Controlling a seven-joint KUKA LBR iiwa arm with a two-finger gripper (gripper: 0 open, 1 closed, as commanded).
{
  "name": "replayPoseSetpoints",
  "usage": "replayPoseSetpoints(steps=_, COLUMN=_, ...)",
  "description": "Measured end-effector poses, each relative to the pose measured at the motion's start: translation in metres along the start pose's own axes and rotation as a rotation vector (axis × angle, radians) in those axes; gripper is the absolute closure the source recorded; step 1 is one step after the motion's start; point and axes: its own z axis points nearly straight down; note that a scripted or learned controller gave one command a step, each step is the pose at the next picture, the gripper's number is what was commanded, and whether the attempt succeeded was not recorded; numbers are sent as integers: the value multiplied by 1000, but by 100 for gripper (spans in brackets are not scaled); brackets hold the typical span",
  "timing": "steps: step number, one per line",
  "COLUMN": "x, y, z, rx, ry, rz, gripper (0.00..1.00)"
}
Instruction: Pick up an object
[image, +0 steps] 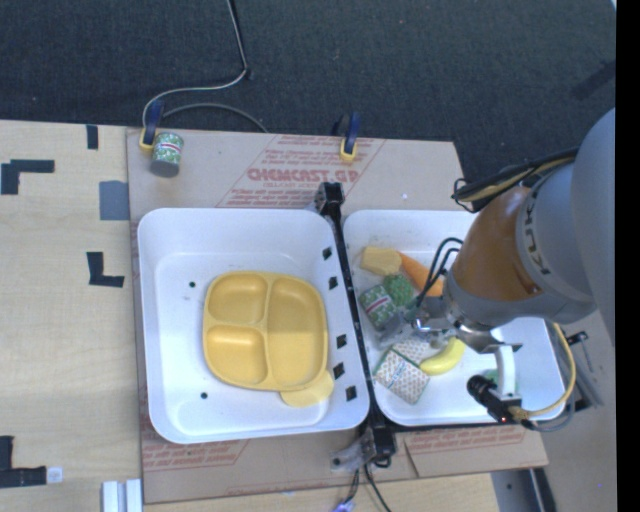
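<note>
You are looking at two smooth, slightly glossy white plastic bins (160, 300) on matt brown printed cardboard (290, 175). At nine o'clock a glossy yellow plastic divided plate (265, 330) sits; at three o'clock the arm's orange band (495, 250) shines, satin-smooth.

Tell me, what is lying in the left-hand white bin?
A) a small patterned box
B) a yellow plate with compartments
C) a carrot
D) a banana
B: the yellow plate with compartments lies in the left bin, while the banana, carrot and patterned box all lie in the right bin.
</note>
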Motion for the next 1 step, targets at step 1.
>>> replayPoseSetpoints(steps=1, x=-1, y=47, z=1, rx=2, ry=5, rz=-3, gripper=0)
